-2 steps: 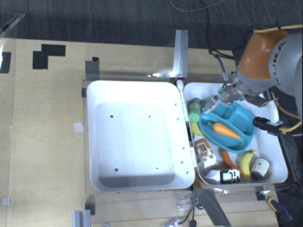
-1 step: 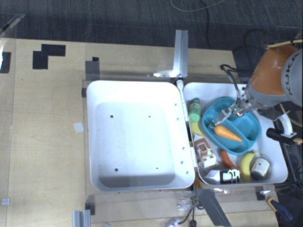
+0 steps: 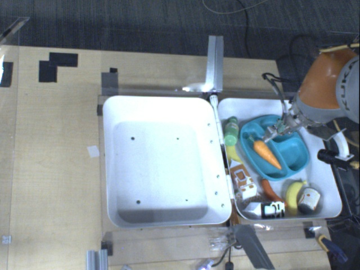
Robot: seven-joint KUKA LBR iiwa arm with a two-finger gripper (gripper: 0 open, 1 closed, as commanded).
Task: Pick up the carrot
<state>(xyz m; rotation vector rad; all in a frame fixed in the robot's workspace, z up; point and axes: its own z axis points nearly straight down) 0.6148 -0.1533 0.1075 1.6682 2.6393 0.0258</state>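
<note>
I see the carrot (image 3: pixel 266 153) lying at a slant inside the blue dish (image 3: pixel 293 154) in the right bin (image 3: pixel 335 198), its thick end up-left and its tip pointing down-right. My gripper (image 3: pixel 279 127) hovers over the dish's upper rim, just up-right of the carrot's thick end, and the carrot is not between its fingers; I cannot tell how far apart they stand. Around the dish lie a green bottle (image 3: pixel 231 133), a yellow roll (image 3: pixel 294 195) and a small carton (image 3: pixel 243 180), with the left bin (image 3: pixel 159 161) alongside.
</note>
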